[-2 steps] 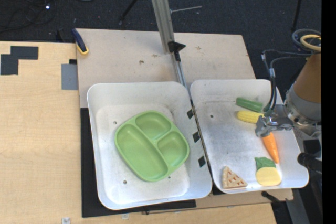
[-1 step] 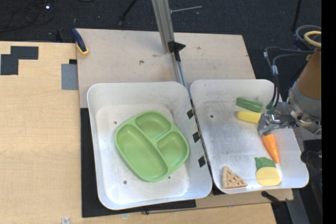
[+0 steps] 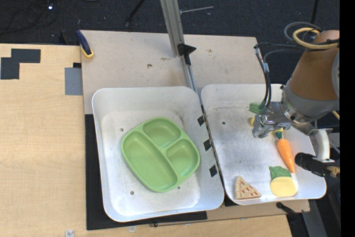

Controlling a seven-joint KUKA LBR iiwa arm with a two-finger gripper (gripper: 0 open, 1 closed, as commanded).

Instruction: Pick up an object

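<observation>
The worktop [image 3: 138,58] carried two shallow white bins side by side. The left bin [image 3: 108,119] held a green divided plate [image 3: 161,154] lying flat near its centre, with bare white floor on all sides between the plate and the bin walls. The right bin [image 3: 233,136] held its objects along the right and near edges: an orange toy carrot [image 3: 285,155] lay at a slant just below the end effector, a yellow and green toy piece [image 3: 283,182] sat near the bin's near right corner, and a triangular cracker-like piece [image 3: 246,188] lay close to the near rim, just left of the yellow piece. The left and central floor of the right bin was unoccupied. The arm [image 3: 313,77] reached in from the right, and its end effector [image 3: 267,126] was positioned low over the right part of the right bin, just above the top end of the carrot. A small green item [image 3: 256,107] showed just beside the end effector. Whether the end effector was spread or pressed together could not be determined.
</observation>
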